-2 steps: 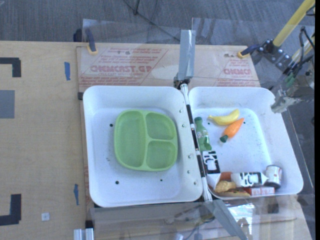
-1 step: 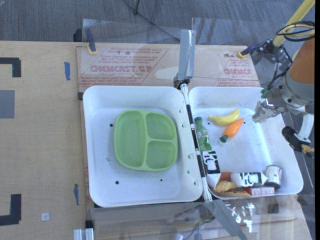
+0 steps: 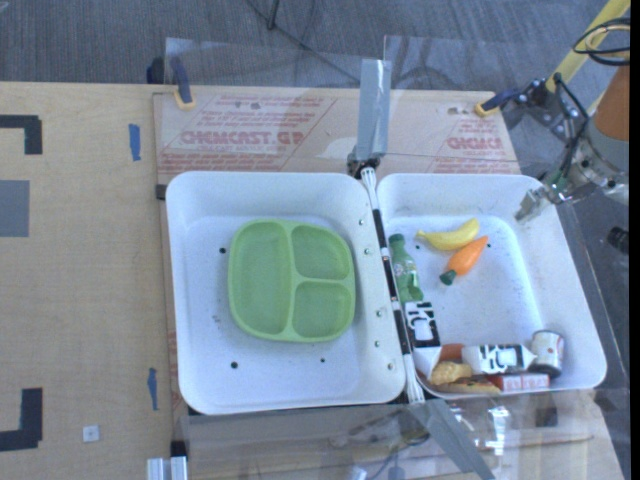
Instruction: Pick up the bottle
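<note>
Bottle, green, lies in right bin against its left wall, long axis along wall, cap toward far end. Banana and carrot just right of it, apart. Open floor mid-bin. Clutter along near edge. My claw hovers at bin's far right corner; cannot tell its spread. Green plate in left bin.

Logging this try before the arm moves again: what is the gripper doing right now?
Gripper: above the right bin's far right corner, nothing visibly between its fingers; open or shut cannot be told. The bottle lies by the divider.
</note>
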### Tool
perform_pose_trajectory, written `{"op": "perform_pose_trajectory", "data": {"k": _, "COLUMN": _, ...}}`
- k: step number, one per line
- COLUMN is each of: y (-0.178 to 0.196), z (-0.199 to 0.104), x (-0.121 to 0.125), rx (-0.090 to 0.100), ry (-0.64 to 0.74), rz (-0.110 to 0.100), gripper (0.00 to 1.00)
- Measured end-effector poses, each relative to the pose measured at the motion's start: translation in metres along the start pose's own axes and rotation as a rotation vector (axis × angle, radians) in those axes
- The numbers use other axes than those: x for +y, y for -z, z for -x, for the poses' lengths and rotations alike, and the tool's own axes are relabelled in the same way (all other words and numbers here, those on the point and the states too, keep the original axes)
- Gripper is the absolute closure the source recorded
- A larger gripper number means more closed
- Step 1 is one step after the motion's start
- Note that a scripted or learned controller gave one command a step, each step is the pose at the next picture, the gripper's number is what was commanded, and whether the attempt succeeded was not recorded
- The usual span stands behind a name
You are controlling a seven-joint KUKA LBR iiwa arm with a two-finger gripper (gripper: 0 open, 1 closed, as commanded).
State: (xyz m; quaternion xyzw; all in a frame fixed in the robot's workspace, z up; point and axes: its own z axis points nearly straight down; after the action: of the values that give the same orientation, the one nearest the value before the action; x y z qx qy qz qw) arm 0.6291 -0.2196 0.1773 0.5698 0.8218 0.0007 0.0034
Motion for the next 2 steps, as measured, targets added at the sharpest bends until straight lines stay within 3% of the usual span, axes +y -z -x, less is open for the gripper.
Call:
{"op": "perform_pose_trajectory", "data": {"k": 1, "y": -0.081, "z": 0.014, "x": 0.031, "rx": 0.0, "ry": -0.051, "rz": 0.0, "gripper": 1.0}}
{"op": "perform_pose_trajectory", "data": {"k": 2, "y": -0.069, "z": 0.015, "x": 0.033, "rx": -0.006, "ry": -0.048, "rz": 0.006, "gripper": 1.0}}
